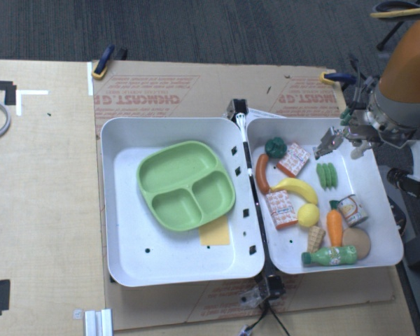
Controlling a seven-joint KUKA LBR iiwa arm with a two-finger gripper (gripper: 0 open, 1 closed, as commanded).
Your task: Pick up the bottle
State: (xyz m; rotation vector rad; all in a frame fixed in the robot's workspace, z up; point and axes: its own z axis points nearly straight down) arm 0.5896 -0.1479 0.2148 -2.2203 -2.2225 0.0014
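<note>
The bottle [330, 256] is green with a pale label and lies on its side along the front edge of the right bin [385, 194], cap pointing left. My gripper [341, 145] hangs over that bin's far right corner, well behind the bottle. It is open, and nothing sits between its fingers [327, 143]. The arm's orange band [409, 54] is at the right edge of the view.
Around the bottle lie a carrot [334, 227], a brown potato-like piece [356, 242], a small can [351, 211], a lemon [308, 215], a banana [294, 186], green beans [326, 174] and two red-and-white packets [281, 209]. The left bin [119, 208] holds a green divided plate [187, 185] and a yellow slice [215, 234].
</note>
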